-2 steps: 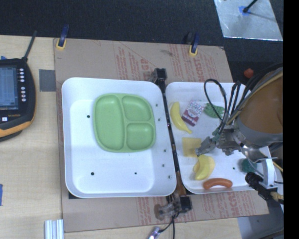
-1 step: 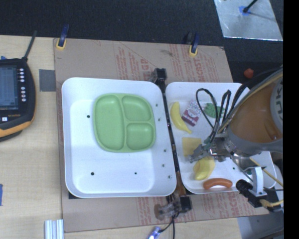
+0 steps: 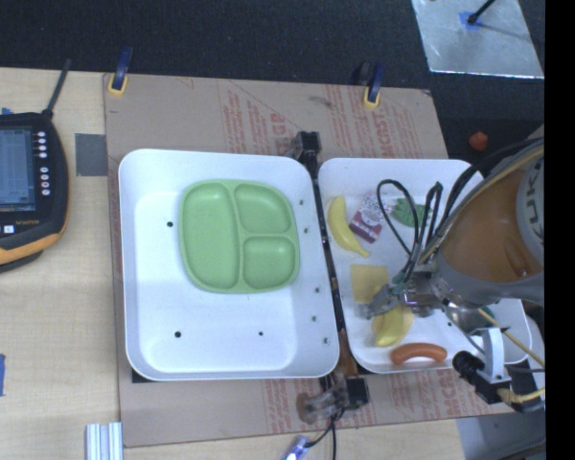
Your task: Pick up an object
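Yellow lemon-shaped plastic toy [image 3: 391, 328] lies at lower right of frame, just below the claw [image 3: 388, 300]; claw's grip state can't be told.

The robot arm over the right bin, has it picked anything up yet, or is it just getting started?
Done: the arm has reached into the right bin, its hand low among the toy food. In hand: it sits close to the yellow block and a yellow piece, but a grip isn't visible. Left: lifting one clear. The hot dog and banana lie untouched.
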